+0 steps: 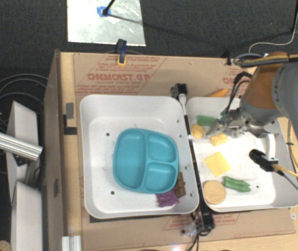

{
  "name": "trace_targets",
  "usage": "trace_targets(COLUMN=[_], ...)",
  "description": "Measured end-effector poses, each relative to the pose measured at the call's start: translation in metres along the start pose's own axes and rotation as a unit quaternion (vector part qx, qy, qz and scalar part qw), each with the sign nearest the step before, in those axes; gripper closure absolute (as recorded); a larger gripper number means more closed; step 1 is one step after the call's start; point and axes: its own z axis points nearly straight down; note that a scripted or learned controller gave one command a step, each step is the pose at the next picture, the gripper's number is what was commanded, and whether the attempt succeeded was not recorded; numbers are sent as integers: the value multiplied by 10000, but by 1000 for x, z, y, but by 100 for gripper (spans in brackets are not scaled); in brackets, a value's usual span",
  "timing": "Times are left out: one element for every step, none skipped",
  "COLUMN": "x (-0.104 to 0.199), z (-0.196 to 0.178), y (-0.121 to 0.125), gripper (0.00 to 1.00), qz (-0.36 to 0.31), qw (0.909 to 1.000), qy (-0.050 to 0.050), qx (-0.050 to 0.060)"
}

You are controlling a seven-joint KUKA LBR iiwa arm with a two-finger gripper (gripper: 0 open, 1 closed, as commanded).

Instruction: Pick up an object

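Yellow chunk (219,139) beside tool (227,126); green piece (206,120), yellow ball (197,132) near

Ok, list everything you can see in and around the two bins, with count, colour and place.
bins: two, white, side by side on the bench
plate: one, teal, three compartments, middle of left bin
purple piece: one, purple, left bin's near edge
brown piece: one, brown, beside the purple piece
green pieces: two, green, right bin, one far left, one near front
yellow pieces: three, yellow, right bin: flat square mid, round bit by left wall, chunk by the claw
disc: one, tan, right bin's near left corner
foil: one sheet, silver, floor beyond bench
arm: one, grey, orange band, from right
claw: one, over right bin's far left
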Motion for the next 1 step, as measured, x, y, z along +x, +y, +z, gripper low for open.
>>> trace_targets(x=[23], z=[1], y=[-83], gripper=[0], qz=[39], qw=[10000], qy=[20], qx=[73])
